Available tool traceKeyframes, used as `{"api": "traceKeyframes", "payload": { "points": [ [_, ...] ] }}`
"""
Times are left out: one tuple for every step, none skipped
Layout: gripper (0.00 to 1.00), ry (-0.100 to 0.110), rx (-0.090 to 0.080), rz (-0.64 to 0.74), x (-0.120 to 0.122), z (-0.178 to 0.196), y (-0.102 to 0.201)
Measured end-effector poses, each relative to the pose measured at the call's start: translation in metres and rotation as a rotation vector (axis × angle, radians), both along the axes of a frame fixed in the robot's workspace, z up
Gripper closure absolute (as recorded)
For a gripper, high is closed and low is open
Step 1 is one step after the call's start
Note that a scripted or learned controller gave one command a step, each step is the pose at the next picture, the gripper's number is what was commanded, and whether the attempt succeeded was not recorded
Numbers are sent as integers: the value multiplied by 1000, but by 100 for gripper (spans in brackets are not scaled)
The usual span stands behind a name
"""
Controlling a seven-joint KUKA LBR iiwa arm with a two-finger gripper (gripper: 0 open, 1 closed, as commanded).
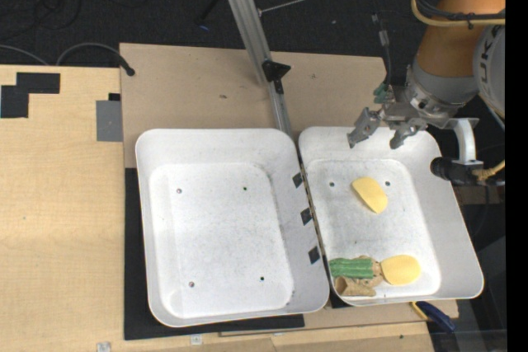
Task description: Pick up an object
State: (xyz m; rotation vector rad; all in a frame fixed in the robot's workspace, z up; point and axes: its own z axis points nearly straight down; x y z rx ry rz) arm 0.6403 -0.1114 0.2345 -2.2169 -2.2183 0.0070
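Observation:
My gripper hangs over the far edge of the right bin, fingers spread open with nothing between them. Below and in front of it, a yellow oval object lies on the bin floor, apart from the fingers. At the bin's near edge lie a second yellow round object, a green cactus-like toy and a small tan object, all close together.
The left bin sits beside the right one, joined by black clips along the shared edge. A slanted metal rail rises behind the bins. Black cable loops round the orange band above the wrist.

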Motion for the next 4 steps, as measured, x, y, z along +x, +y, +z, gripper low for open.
{"api": "traceKeyframes", "payload": {
  "points": [
    [0, 3, 1, 0, -4, -65, 1],
    [0, 2, 1, 1, 0, -127, 4],
    [100, -4, 0, -5, 2, -113, 2],
    [100, -9, 0, 0, 0, -59, 12]
  ]
}}
